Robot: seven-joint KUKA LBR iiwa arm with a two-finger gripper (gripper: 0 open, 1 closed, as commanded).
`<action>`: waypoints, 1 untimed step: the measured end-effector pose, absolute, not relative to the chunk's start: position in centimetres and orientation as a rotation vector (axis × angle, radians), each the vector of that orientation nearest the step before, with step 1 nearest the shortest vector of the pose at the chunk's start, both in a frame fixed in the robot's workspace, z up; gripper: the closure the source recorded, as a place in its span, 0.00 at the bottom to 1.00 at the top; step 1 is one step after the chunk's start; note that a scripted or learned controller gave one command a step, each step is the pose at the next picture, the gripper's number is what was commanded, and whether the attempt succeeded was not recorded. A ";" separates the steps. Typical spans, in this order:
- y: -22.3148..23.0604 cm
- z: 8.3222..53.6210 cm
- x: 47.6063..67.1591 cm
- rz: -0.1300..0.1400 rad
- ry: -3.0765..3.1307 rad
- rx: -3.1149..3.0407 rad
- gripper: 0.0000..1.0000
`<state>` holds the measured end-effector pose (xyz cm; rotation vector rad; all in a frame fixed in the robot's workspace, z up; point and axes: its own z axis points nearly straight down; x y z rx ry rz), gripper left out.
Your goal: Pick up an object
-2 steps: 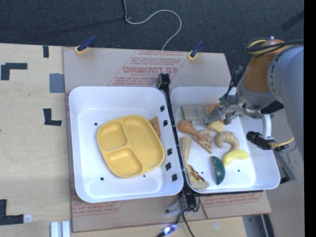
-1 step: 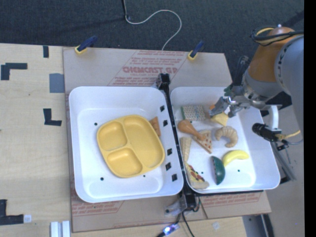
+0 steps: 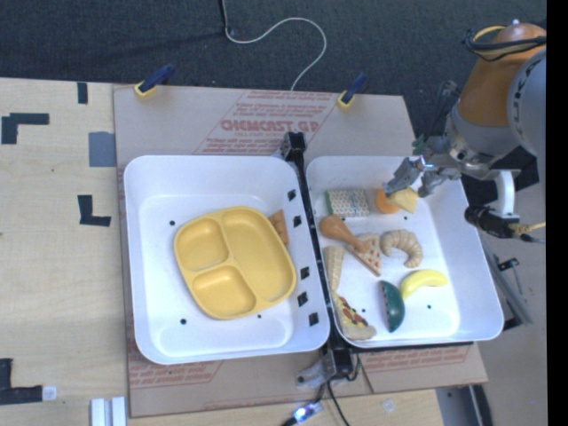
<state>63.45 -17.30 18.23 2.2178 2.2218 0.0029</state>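
Observation:
The right bin [image 3: 461, 238] holds several toy foods: an orange and yellow piece [image 3: 398, 201] at its far side, a pale waffle block [image 3: 348, 202], a brown drumstick [image 3: 335, 228], a pizza slice [image 3: 366, 255], a croissant [image 3: 405, 246], a yellow banana [image 3: 423, 280] and a dark green piece [image 3: 391, 304]. My gripper [image 3: 414, 181] hangs over the far right part of this bin, just above and to the right of the orange and yellow piece. Its fingers look open, with nothing between them.
The left bin [image 3: 151, 193] carries a yellow divided plate [image 3: 233, 263] with a small orange item [image 3: 280, 227] at its right rim. A pale bread stick [image 3: 334, 269] and a topped slice [image 3: 353, 318] lie along the right bin's left wall. A black divider [image 3: 306, 238] separates the bins.

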 end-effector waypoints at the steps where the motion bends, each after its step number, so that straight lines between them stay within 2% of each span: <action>1: -17.2 22.7 63.5 0.003 2.221 2.218 1.00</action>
